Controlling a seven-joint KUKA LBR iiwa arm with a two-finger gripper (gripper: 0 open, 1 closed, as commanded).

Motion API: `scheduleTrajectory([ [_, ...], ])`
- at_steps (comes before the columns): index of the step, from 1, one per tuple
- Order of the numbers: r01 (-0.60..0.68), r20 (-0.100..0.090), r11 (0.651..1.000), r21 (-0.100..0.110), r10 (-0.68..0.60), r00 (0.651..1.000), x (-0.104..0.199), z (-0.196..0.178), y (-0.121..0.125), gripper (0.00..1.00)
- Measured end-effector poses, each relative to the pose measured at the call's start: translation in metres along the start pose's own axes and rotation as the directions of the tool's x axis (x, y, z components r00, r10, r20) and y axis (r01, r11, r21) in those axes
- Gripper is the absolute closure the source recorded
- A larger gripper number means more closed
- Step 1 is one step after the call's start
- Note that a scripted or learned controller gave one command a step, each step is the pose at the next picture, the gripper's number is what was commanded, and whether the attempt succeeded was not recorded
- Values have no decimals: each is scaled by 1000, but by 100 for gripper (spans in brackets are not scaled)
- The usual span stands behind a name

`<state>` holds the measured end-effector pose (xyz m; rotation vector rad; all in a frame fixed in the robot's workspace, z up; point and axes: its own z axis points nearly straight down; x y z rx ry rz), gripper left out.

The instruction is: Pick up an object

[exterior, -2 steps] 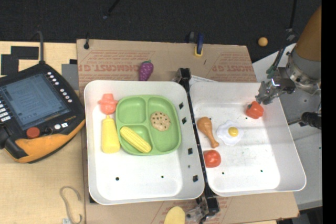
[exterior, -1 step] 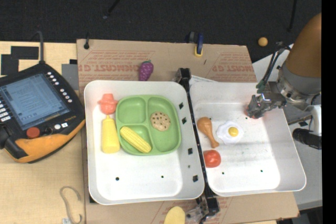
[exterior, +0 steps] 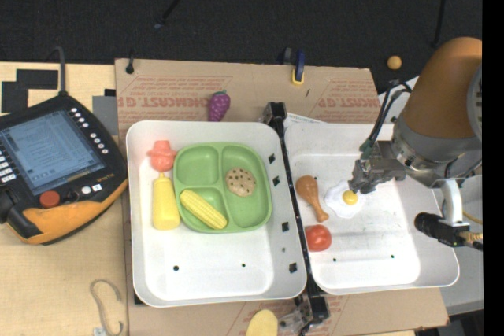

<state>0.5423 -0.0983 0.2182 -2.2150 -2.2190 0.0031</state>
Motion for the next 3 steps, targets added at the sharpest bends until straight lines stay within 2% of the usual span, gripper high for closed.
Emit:
scheduleTrajectory([
  [1, -1, 1, 1000, 1, 1, 1000, 37, 4, -36, 100],
  [2, 0, 1, 1000, -1, 0, 1000, 76, 0, -56, 100],
  [3, -2, 2, 1000, -1, 2, 1000, 70, 2, -54, 100],
])
